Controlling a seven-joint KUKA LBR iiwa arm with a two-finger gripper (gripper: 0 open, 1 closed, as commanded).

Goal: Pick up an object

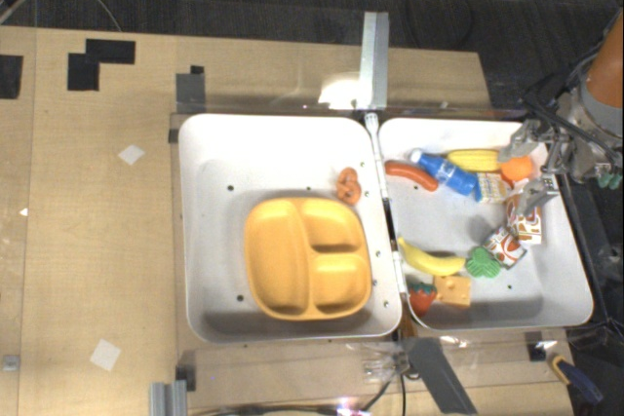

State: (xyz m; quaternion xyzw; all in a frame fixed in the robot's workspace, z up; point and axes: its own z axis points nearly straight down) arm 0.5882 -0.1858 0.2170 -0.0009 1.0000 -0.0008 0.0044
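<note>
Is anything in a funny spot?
Yes. A small orange pretzel-shaped toy lies alone by the yellow tray in the left bin, while all the other toys are piled in the right bin.

A single fixed camera looks down at a slant from well above the wooden surface (88, 239), far enough back to take in both white bins, the left bin (210, 161) and the right bin (561, 292), with dark floor beyond the far edge.
</note>
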